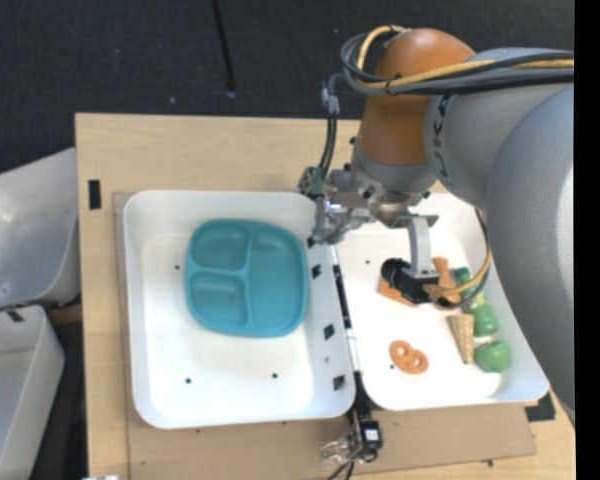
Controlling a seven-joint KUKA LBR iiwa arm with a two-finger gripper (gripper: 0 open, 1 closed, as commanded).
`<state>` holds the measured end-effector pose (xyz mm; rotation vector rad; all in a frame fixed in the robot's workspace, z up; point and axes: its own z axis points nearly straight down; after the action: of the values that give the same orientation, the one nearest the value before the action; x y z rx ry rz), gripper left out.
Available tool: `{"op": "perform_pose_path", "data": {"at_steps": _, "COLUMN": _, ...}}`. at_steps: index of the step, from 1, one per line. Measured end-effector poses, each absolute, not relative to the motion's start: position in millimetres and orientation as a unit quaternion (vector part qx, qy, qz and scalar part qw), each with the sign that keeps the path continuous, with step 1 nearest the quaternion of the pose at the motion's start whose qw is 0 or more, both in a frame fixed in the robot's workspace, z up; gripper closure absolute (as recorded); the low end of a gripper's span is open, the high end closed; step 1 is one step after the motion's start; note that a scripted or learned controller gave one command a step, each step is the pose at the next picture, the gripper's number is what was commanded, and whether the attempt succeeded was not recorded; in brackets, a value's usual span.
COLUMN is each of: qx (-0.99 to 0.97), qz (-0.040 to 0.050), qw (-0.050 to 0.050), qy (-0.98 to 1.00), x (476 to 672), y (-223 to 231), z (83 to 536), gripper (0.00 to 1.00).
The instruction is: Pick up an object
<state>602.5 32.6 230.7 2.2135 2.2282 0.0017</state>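
My gripper (332, 218) hangs under the grey and orange wrist, over the back left corner of the right bin (380, 388), close to the divider between the bins. Its lower end is hidden by the wrist. In the right bin lie an orange pretzel-shaped piece (410, 357), a tan cone (463, 336), two green pieces (493, 356) and a flat orange piece (393, 290). All of these sit to the front right of the gripper, apart from it. A teal divided plate (247, 276) lies in the left bin (160, 368).
A tan stick (442, 276) and a small teal piece (462, 275) lie at the right bin's right side. The raised divider (342, 318) runs between the bins. The arm's bulk covers the right bin's back right corner.
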Motion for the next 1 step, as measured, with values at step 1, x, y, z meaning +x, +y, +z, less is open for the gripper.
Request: {"op": "perform_pose_path", "data": {"at_steps": 1, "qx": 0.705, "qz": 0.0017, "qw": 0.0, "qy": 0.71, "x": 618.1, "y": 82.3, "z": 244.4, "gripper": 1.0}}
